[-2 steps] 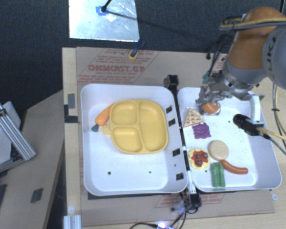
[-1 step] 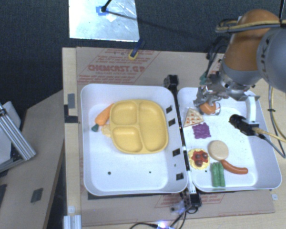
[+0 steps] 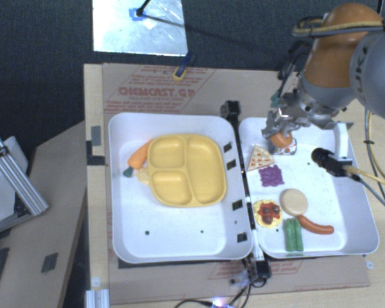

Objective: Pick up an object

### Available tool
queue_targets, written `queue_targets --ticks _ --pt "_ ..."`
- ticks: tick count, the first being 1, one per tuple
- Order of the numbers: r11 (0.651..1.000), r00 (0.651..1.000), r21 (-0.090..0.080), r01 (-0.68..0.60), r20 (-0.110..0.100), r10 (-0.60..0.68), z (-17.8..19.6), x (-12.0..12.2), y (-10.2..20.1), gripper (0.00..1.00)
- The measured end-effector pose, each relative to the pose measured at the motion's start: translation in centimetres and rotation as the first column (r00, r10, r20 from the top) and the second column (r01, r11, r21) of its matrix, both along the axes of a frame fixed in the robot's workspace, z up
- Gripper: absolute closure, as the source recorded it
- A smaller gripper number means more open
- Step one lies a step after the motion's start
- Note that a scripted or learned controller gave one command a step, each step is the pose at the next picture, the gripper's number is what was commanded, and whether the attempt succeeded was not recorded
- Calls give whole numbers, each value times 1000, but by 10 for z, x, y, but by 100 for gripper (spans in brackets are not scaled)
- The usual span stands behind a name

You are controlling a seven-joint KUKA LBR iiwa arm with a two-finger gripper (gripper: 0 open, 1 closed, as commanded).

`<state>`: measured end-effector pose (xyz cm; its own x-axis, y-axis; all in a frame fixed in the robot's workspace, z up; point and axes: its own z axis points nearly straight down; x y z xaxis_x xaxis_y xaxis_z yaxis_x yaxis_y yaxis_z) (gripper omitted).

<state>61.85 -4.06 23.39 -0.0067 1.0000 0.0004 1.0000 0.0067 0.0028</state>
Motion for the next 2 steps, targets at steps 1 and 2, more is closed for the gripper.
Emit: queue_targets --ticks 1,2 --pt "1000 1000 -1 6 -1 -6 -2 -3 -13 100" --pt "1000 1000 -1 3 -3 -3 -20 -1 -6 100"
